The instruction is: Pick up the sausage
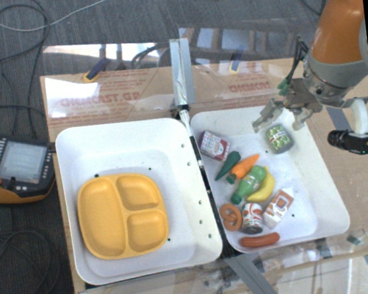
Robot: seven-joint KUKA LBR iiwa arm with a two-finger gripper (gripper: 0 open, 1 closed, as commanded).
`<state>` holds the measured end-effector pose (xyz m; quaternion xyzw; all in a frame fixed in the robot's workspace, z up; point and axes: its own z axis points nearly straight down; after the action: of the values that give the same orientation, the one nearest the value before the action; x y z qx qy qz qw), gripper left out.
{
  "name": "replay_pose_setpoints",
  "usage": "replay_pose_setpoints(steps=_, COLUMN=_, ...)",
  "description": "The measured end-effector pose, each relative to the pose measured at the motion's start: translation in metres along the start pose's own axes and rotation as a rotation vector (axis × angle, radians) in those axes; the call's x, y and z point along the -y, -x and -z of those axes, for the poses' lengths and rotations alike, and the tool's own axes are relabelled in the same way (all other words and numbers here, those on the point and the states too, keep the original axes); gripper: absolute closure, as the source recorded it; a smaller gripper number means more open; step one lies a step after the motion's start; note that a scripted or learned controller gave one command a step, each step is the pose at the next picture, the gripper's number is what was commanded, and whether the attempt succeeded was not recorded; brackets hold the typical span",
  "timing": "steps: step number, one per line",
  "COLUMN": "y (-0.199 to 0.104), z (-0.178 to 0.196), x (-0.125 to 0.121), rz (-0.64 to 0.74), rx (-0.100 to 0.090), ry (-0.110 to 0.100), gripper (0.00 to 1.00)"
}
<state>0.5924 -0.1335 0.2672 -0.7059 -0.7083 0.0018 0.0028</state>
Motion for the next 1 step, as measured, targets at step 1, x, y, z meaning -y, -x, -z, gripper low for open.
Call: replay_pose_setpoints(steps=1, y=0.0164, z=-0.0934, x=-0.0190, rz=0.083, rx=0.002, ry=-0.001, gripper=0.00)
